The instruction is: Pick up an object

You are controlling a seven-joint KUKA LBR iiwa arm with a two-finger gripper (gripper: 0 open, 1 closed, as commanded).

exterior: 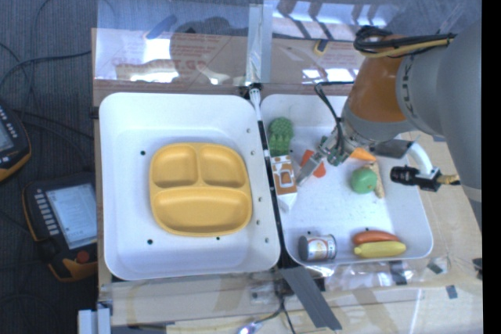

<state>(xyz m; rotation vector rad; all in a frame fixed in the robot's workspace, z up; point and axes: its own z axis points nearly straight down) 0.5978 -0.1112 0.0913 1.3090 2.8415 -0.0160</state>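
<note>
1. Your arm (407, 90) comes in from the right over the right bin (407, 235).
2. Left bin (125, 246) carries the yellow divided plate (201, 188).
3. Gripper (322, 159) sits low in the right bin; can't tell whether it's grasping or released, nothing visibly held.
4. Crowding it: broccoli (280, 134) and a small printed box (283, 172) to its left by the divider, green apple (363, 181) and carrot (362, 156) to its right.
5. Well clear at the front wall: metal can (318, 248), banana (380, 249) with a red-orange piece (374, 236) touching it.
</note>
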